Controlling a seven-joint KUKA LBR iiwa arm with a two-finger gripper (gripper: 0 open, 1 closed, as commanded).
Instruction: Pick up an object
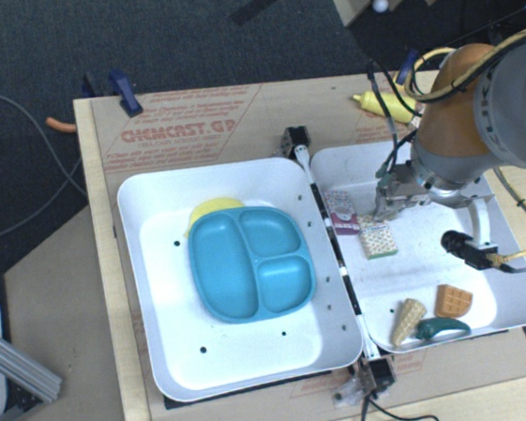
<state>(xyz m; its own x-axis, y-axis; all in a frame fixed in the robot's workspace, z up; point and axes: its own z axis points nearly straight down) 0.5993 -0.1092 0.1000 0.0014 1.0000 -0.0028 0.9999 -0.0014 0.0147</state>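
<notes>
My gripper (387, 202) reaches down into the right bin (513, 294), near its back left part. Just below its tip lies a small speckled square packet (378, 240). A pinkish wrapped item (342, 212) sits to the left of the gripper by the bin's left wall. Near the front of that bin lie a tan cone-shaped piece (407, 320), an orange waffle-like piece (454, 301) and a teal object (442, 329). Nothing shows between the fingers.
The left bin (164, 339) holds a blue divided plate (249, 261) with a yellow object (214, 207) peeking out behind it. A yellow banana-like toy (381, 104) lies on the bench behind the right bin. The grey arm (506, 111) covers the right bin's back right.
</notes>
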